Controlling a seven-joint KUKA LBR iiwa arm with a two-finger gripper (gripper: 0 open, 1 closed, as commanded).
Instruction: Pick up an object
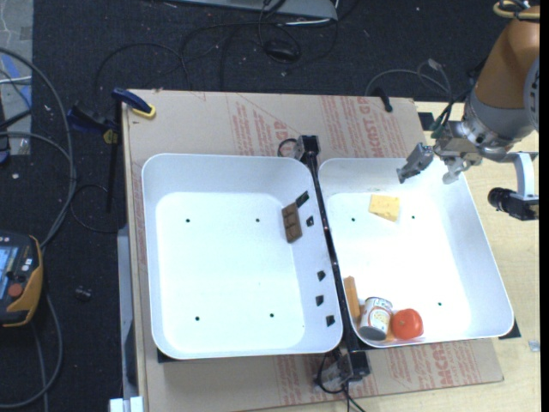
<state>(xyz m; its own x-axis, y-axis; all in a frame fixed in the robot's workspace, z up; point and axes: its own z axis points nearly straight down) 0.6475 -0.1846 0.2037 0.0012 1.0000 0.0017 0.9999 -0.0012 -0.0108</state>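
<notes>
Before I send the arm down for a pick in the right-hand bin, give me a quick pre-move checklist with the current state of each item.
1. Gripper carries nothing: ok, nothing shows between its jaws, which stand apart.
2. A target is free to grasp: ok, the yellow block lies alone in the right bin.
3. Gripper is above that target: not ok, it hangs over the bin's far edge, off to the right of the block.
4. Other items crowd each other: not ok, the small can, red ball and orange stick sit bunched in the near corner.
5. Height above the bin floor: cannot tell.
</notes>
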